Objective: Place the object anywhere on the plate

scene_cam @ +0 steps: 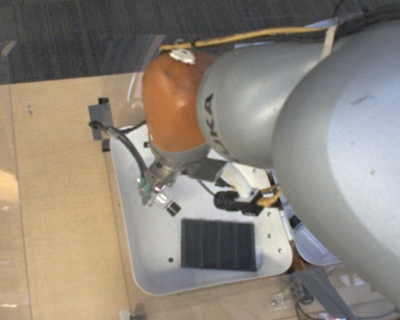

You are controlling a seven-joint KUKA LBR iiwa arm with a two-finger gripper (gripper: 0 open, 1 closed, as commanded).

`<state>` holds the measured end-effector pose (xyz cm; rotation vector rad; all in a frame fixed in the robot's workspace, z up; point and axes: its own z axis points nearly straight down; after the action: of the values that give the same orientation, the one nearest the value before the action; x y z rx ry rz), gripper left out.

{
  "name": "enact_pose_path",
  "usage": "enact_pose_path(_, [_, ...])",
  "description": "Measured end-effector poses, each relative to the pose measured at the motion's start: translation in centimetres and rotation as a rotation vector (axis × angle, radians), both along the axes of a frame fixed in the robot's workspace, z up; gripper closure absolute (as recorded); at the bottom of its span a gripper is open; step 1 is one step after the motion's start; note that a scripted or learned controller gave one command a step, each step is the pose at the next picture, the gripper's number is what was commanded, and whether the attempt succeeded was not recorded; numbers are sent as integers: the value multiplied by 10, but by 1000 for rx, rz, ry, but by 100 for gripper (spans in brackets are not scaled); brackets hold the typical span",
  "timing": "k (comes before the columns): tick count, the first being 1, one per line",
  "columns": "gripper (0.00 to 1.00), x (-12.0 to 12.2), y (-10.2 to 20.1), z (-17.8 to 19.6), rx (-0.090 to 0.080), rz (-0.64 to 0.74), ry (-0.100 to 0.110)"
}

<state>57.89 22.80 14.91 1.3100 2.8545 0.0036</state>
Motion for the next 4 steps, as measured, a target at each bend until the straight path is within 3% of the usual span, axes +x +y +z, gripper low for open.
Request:
enact_pose_path(1, [100, 24, -15, 138, 3, -471, -5])
enact_pose_path(2, [100, 82, -4, 6, -1, -424, 1])
enact_pose_path(3, [100, 18, -14, 17, 1, -74, -3])
enact_pose_path(4, [100, -79, -27, -35, 0, -90, 1])
